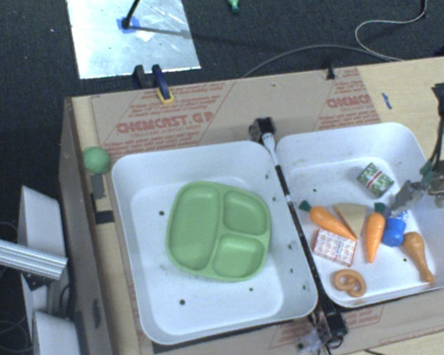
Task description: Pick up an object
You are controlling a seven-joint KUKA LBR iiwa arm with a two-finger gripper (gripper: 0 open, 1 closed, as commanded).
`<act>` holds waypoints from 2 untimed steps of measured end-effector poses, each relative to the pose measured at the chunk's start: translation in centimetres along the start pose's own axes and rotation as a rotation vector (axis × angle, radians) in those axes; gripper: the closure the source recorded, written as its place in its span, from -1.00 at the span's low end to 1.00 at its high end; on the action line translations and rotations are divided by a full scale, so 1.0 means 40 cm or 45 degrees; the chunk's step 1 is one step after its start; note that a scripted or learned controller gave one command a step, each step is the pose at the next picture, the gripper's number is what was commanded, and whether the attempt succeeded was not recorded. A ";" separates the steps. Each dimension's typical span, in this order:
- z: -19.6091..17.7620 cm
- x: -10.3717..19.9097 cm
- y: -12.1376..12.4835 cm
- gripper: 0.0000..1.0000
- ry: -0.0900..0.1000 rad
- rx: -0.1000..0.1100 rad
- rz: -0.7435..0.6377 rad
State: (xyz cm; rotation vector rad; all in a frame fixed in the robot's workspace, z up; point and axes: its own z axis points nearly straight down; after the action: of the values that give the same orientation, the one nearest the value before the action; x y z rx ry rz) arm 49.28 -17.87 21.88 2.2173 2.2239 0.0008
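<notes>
We find the gripper [400, 197] low over the right bin [341, 146], reaching in from its right rim toward the blue block [394, 230] and the orange carrot [374, 235] just beside it; whether the jaws are open or closed we cannot tell. The candidates for picking sit clustered there: a second carrot [330, 222], a patterned card [334, 247], a pretzel [348, 282] and a green packet [375, 178]. On the counter [220, 107], the left bin [142, 226] holds a green divided tray [218, 231], well apart from the approach.

Even, bright overhead light falls softly with faint shadows, glare whitens the foil sheet [132, 27], and detail is slightly blurred throughout.
</notes>
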 end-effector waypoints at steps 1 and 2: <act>0.303 -0.005 0.175 -1.00 -0.005 -0.016 0.003; 0.334 0.076 0.372 -1.00 0.000 -0.005 -0.002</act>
State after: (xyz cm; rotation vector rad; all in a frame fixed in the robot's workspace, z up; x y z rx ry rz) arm 64.18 -14.78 8.55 2.2134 2.2242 0.0051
